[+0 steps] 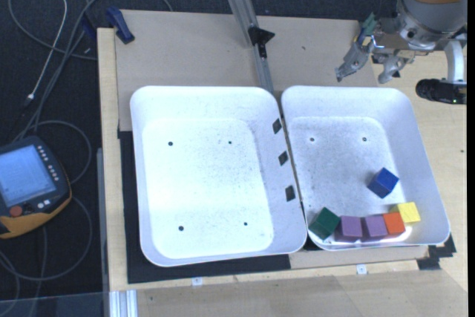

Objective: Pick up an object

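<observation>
No legible text, label, brand, number or sign appears anywhere on my bench. The lit screen of my teach pendant [28, 176] at the left edge glows pale blue, but whatever it displays is too small and blurred to read, and the row of buttons beside the screen carries no marking I can make out. The small black tabs [283, 157] along the seam between my two bins are plain dark shapes without characters. The coloured blocks [365, 223] in my right bin [415, 130] show bare faces, with no lettering or numerals on any visible side.
</observation>
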### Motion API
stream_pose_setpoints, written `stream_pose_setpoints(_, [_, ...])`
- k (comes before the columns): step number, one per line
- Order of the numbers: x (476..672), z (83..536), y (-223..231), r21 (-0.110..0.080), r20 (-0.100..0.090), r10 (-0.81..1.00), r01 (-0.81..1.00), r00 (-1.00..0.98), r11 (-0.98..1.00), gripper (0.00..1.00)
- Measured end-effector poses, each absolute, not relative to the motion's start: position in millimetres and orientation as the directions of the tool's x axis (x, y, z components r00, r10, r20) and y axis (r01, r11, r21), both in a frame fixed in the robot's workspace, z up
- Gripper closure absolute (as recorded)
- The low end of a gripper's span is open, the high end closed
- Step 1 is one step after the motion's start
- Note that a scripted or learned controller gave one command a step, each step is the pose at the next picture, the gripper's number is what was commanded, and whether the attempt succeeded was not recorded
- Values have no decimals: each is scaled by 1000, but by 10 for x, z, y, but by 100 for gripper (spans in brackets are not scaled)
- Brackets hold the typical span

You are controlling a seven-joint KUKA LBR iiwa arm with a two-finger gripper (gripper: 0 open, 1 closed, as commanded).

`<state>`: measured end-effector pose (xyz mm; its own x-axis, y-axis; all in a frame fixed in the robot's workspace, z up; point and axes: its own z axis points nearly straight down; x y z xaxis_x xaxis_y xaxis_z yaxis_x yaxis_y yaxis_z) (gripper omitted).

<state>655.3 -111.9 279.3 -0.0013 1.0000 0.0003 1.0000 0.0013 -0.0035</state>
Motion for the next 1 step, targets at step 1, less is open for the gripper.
stream_pose_setpoints(1, [6376,1459,-1905,-11,1,1000,1000,4,-4,0])
